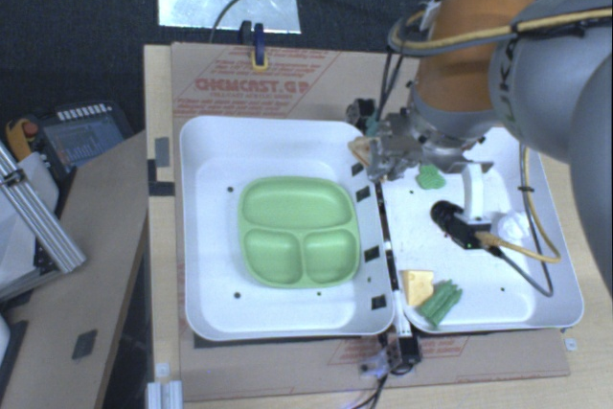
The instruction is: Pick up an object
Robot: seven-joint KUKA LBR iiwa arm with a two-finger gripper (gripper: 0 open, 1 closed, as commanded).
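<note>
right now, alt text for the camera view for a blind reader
A grey robot arm reaches from the right, its end effector above where two white bins meet. The left bin holds a green divided plate; the right bin, a yellow wedge and green pieces.

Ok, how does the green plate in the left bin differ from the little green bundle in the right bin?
The green plate is pale green; the green bundle is darker. The plate takes up much of the left bin; the bundle is small, at the near edge of the right bin. The plate is broad with three compartments; the bundle is narrow and ridged, beside a yellow wedge. Both are green and lie flat.
</note>
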